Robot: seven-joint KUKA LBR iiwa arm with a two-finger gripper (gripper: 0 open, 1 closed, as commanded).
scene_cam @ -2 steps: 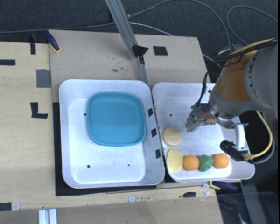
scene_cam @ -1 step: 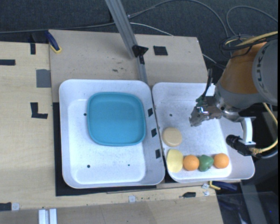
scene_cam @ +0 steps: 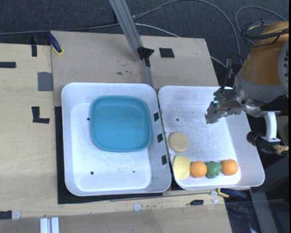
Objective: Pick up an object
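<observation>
Gripper (scene_cam: pixel 214 114) above the right bin (scene_cam: pixel 247 144), nothing visibly held.
We cannot tell its opening. We note the beige disc (scene_cam: pixel 178 141), yellow piece (scene_cam: pixel 181 167), two orange balls (scene_cam: pixel 198 169) and green item (scene_cam: pixel 213 169) along the bin's near edge.

The hand (scene_cam: pixel 214 113) hovers over the right bin (scene_cam: pixel 194 103), above the tan disc (scene_cam: pixel 178 141).

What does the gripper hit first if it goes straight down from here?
Probably bare floor of the right bin. The gripper hangs over its upper part; the beige disc and the fruit row lie nearer the camera, off that line. Depth is uncertain.
</observation>
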